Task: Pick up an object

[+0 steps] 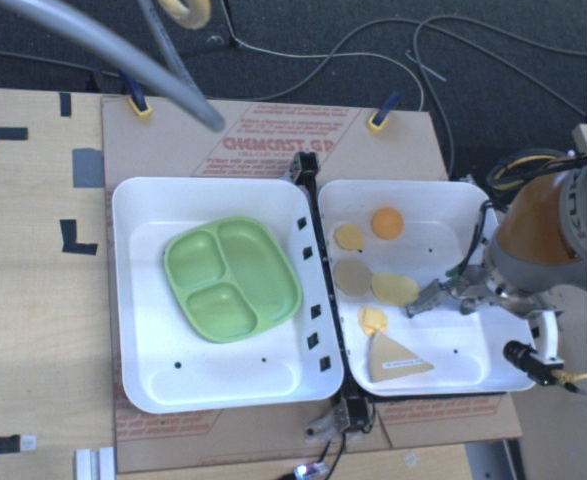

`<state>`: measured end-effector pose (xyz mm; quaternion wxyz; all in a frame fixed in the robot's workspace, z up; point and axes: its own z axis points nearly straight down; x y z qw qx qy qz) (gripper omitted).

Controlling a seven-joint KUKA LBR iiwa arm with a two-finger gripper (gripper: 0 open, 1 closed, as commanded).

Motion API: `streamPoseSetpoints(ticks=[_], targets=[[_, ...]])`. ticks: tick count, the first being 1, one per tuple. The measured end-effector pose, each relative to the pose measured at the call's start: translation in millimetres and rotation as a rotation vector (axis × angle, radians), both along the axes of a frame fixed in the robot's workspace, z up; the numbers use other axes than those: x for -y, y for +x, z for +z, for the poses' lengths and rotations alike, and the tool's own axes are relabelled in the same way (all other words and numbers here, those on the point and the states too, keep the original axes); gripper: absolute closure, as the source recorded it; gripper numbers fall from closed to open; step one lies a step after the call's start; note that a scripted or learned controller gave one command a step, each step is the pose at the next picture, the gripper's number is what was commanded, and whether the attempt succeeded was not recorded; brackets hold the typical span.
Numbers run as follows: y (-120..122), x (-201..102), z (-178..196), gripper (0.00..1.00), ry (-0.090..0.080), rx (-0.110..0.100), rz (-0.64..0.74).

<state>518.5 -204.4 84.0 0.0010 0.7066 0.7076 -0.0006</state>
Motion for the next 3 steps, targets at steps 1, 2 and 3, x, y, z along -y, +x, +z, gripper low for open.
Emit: streamPoseSetpoints(ticks=[1,2,3], targets=[[1.1,0.8,12.5,1.0,-0.002,0.004,-0.001],[5.4,-8.4,60.3,1.0,0.002,0.003,0.001],[2.5,-17.3,116.7,1.0,0.001,0.004,0.001]])
